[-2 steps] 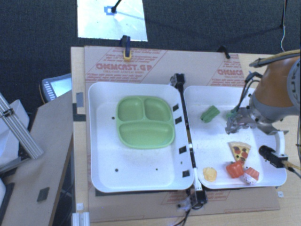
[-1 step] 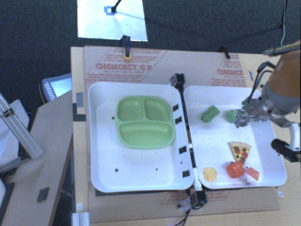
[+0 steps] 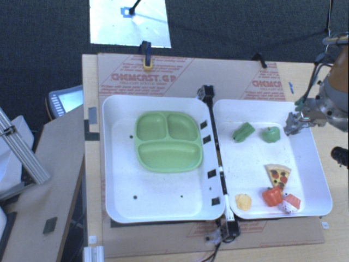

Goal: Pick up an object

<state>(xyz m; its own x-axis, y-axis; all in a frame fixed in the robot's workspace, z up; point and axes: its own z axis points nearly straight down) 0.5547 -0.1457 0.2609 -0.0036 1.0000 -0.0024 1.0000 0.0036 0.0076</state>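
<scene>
The gripper (image 3: 290, 125) hangs over the right bin's (image 3: 316, 162) far right edge; I cannot tell its state. The nearest object, a green pepper (image 3: 270, 134), lies just left.

Six small objects are found in the right bin (image 3: 316, 162). Two green pieces, an elongated one (image 3: 243, 131) and a rounder one (image 3: 270, 134), lie near each other toward its far side. A pizza slice (image 3: 278, 175) is seen lying flat nearer the front. A red item (image 3: 272, 196) touches a red-and-white piece (image 3: 291, 202); a yellow object (image 3: 243, 202) lies apart at their left.
</scene>
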